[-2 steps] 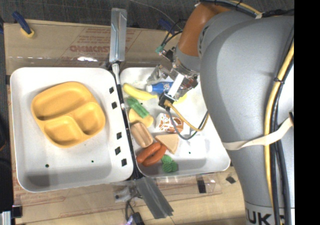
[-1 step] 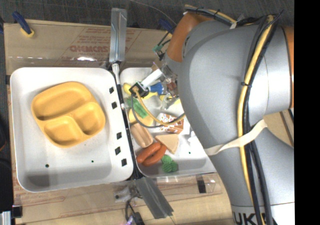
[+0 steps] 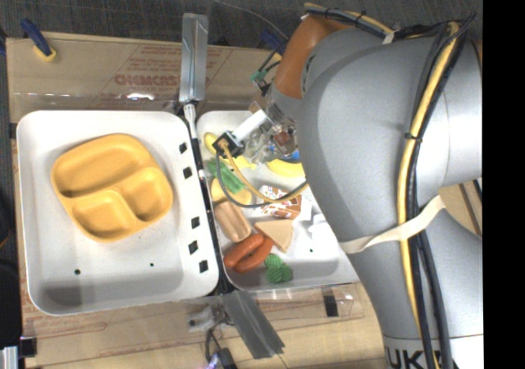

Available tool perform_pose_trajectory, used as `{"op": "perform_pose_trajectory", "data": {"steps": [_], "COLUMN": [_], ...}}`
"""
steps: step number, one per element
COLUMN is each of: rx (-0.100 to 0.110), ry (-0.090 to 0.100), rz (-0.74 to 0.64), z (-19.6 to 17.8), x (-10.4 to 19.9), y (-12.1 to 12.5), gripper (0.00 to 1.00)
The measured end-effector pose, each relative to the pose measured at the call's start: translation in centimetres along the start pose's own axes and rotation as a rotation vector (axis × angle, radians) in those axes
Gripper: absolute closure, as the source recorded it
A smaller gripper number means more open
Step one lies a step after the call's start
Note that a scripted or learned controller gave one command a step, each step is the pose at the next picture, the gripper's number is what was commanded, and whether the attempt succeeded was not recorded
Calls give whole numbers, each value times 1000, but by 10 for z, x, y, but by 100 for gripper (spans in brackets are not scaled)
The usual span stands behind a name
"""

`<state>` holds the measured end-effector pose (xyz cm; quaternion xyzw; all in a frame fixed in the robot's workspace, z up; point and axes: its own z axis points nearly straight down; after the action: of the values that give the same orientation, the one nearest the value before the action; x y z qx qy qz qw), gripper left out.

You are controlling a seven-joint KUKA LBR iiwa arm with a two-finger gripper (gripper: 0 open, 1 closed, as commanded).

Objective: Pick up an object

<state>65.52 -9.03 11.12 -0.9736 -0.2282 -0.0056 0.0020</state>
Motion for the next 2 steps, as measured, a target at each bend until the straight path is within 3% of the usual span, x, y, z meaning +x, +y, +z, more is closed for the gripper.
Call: {"op": "perform_pose_trajectory", "data": {"steps": [1, 2], "rx": [-3, 3], "ry": [-2, -21], "rz": [136, 132], "z": [-202, -138], "x": [8, -40], "y": [-72, -56], "gripper": [100, 100]}}
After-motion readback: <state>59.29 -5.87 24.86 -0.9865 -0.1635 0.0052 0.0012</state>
